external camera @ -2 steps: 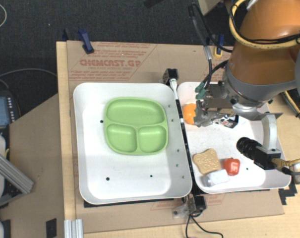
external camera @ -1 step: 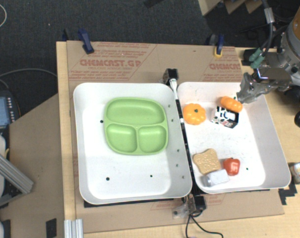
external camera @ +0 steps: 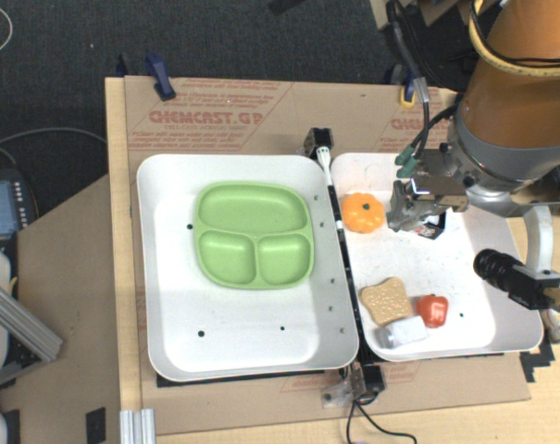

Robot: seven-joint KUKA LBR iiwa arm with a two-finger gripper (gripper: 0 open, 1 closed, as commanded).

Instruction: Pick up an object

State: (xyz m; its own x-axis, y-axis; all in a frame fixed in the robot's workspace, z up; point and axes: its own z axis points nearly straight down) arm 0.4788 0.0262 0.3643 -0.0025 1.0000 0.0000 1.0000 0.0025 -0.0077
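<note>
One fixed cam above bench (external camera: 122, 248), looking down at a slant, mid-range. Both white bins in frame: left bin (external camera: 168, 331) approx centre, right bin (external camera: 502, 340) toward right edge. Arm (external camera: 520, 91) comes in from upper right, close to lens.

A cardboard-covered counter (external camera: 261, 109) printed with red lettering carries two shallow white bins, the left bin (external camera: 168, 322) and the right bin (external camera: 502, 336), side by side. A blue clamp (external camera: 159, 75) grips the cardboard's far edge. Dark carpet (external camera: 168, 17) lies beyond.
</note>
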